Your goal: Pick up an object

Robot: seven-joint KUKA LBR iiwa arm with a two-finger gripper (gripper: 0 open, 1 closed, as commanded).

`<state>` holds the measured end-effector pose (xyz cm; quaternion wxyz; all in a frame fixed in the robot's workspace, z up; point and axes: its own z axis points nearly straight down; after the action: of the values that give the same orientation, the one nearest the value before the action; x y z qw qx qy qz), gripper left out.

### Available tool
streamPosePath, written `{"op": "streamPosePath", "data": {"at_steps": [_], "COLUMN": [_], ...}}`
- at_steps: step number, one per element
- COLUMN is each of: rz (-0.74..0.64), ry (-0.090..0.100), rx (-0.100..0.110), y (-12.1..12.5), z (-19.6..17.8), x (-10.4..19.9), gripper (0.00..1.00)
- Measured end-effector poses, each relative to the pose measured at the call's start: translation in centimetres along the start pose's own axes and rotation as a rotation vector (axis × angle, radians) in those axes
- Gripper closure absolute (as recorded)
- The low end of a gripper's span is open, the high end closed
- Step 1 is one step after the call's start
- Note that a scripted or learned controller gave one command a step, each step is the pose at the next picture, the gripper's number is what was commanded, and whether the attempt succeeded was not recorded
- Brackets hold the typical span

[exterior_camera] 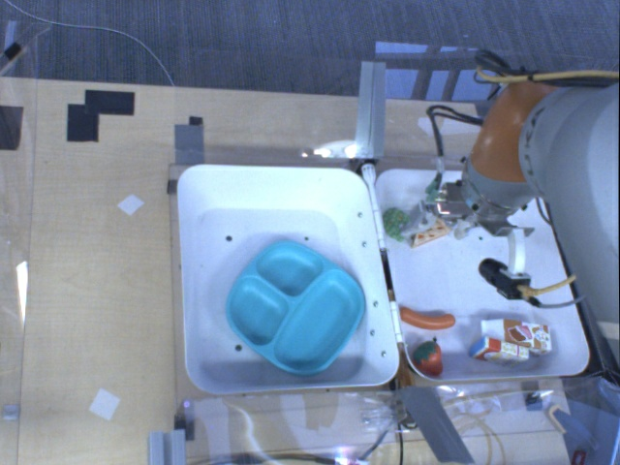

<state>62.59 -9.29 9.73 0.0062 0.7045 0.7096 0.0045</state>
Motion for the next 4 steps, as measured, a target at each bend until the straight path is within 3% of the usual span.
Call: {"op": "streamPosePath", "data": {"at_steps": [1, 2, 3, 4], "rz": [0.030, -0.001, -0.011, -0.259], "ry": [0.001, -0.004, -0.004, 0.002], "rx": [0.010, -0.009, -0.016, 0.006], "y": [-0.3, 3.1, 3.4, 4.5], "z": [-3.5, 0.0, -1.2, -0.5], "x": [-1.4, 0.5, 0.7, 0.0], "gripper": [0.00, 0.00, 1.00, 1.00]}}
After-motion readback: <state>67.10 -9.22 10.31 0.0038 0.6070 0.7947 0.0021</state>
